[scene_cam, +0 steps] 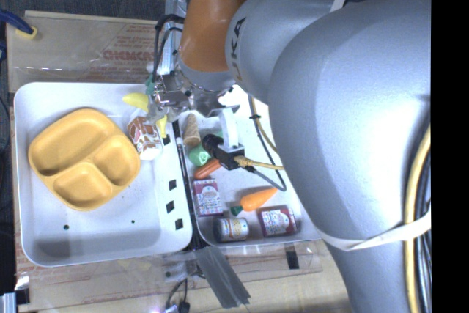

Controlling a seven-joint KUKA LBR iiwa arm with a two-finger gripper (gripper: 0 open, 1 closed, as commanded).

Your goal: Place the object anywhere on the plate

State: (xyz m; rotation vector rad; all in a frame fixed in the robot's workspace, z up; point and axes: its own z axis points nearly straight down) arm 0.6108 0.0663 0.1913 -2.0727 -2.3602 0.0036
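Note:
A yellow plate (82,156) with compartments lies in the left white bin (95,238). My gripper (158,108) hangs over that bin's right side, just past the plate's upper right rim. A brown and white packet-like object (144,136) rests right below the gripper, against the plate's edge. A small yellow object (135,99) shows at the gripper's left side. The arm's orange band (209,26) and grey body hide much of the right side of the scene.
The right bin (253,242) holds several items: a carrot (259,198), a red box (207,196), two cans (233,229) (277,221), a green piece (198,155) and a tan cylinder (191,130). A divider wall (179,194) separates the bins.

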